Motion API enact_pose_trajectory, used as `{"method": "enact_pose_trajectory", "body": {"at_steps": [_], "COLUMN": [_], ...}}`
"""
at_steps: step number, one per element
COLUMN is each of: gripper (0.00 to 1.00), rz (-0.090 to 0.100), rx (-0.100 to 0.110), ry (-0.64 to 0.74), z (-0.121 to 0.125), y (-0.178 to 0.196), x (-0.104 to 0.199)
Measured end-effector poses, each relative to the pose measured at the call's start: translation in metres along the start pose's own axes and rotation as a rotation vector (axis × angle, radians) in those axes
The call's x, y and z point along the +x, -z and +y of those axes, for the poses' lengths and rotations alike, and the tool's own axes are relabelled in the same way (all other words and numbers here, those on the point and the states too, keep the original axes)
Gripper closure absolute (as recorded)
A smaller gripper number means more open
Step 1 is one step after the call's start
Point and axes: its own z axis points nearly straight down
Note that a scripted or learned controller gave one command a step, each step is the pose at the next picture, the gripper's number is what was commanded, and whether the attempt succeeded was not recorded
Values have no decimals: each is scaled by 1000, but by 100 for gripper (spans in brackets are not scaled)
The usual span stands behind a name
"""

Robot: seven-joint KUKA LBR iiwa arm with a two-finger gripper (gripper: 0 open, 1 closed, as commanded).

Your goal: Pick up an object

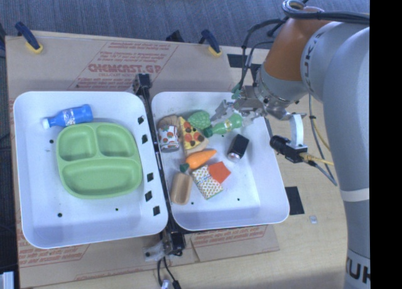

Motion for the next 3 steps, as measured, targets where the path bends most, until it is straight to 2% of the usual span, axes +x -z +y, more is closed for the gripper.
{"method": "enact_pose_trajectory", "body": {"at_steps": [1, 2, 3], "gripper": [0, 0, 0], "rz": [-10, -8, 0], "rx": [-5, 2, 2], "ry": [-3, -5, 1], "z": [-33, 32, -86], "y": [-98, -99, -85], "x": [58, 64, 70]}}
